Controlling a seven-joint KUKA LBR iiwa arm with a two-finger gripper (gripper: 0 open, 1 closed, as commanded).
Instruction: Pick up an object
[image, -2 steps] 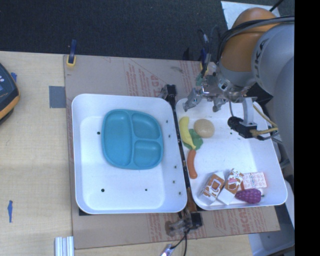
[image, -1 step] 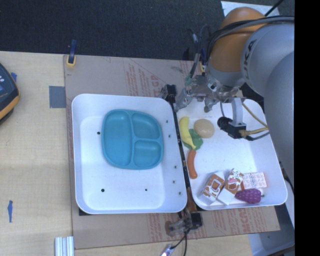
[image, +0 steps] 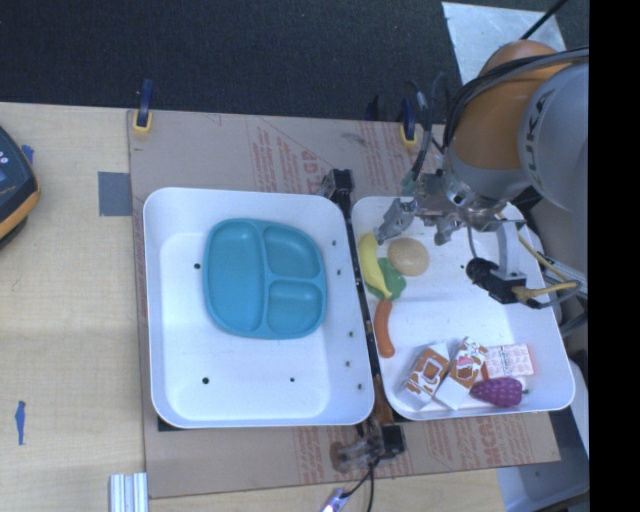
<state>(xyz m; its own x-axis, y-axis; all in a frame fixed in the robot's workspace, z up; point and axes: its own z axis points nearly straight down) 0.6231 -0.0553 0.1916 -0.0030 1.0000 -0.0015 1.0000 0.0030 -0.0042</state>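
Two white bins (image: 170, 400), blue divided plate (image: 265, 277) left, toy foods right, jaws' state unclear.

My bench (image: 70, 330) is pale wood, and a brown cardboard sheet (image: 250, 150) printed with faded red lettering lies across it, pinned at its far edge by two blue-and-yellow clamps (image: 144, 108). Beyond that edge the floor (image: 250, 50) is dark carpet. A grey tape patch (image: 114, 193) sits on the wood, near a yellow-edged device (image: 14, 185) at my bench's left edge.

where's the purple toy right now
The purple toy lies in the right bin, near its front right corner, beside the small cartons.
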